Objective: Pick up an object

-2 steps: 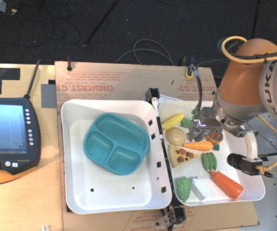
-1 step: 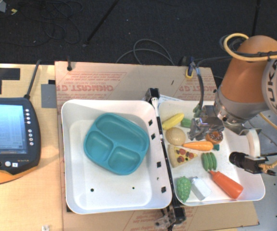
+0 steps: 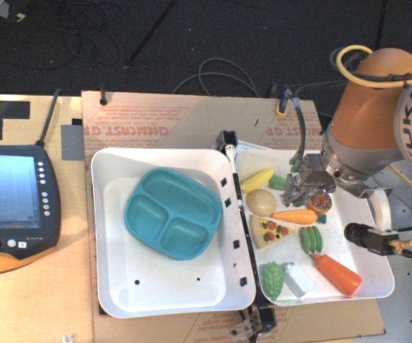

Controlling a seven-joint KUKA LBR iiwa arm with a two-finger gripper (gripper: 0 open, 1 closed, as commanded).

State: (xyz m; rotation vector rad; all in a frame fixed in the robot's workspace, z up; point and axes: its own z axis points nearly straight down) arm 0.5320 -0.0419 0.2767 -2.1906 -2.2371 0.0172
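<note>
Over right bin [image 3: 382,289], arm [image 3: 369,113] angled down, claw [image 3: 300,189] above carrot [image 3: 295,216].

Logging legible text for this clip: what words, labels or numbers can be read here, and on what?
Red print on the cardboard under the bins: seen upside down and reversed, too blurred to read surely.
Letters on the arm: cut off at the edge, unreadable.
Tablet screen: lines too small to read.
</note>
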